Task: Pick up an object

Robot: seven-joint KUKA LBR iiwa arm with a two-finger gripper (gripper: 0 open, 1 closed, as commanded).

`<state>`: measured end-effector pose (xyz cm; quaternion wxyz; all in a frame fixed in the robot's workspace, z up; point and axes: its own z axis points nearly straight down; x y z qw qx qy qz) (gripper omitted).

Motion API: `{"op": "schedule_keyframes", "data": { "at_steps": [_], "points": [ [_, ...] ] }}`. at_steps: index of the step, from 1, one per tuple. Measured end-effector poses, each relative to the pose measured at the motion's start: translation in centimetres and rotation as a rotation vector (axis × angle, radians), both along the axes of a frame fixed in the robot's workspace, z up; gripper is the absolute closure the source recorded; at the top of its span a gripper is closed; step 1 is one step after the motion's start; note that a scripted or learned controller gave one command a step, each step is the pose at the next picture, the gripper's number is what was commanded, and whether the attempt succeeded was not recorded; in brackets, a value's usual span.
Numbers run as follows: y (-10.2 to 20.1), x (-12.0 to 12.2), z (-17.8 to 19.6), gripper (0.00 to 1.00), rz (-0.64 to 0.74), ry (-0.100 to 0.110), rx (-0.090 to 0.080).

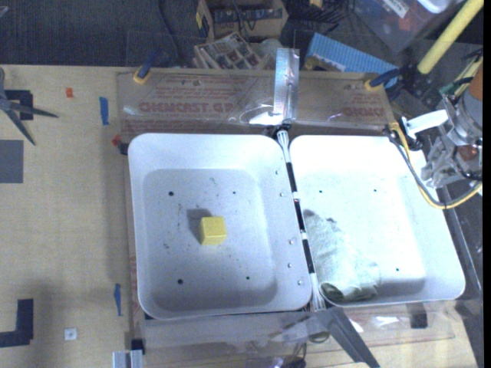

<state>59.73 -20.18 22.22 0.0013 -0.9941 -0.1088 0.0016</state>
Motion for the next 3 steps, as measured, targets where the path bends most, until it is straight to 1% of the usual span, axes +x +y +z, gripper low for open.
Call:
{"op": "schedule_keyframes", "data": {
  "at_steps": [3],
  "points": [
    [0.0,0.1,3.0,1.00,0.005,0.000,-0.001]
  ]
}}
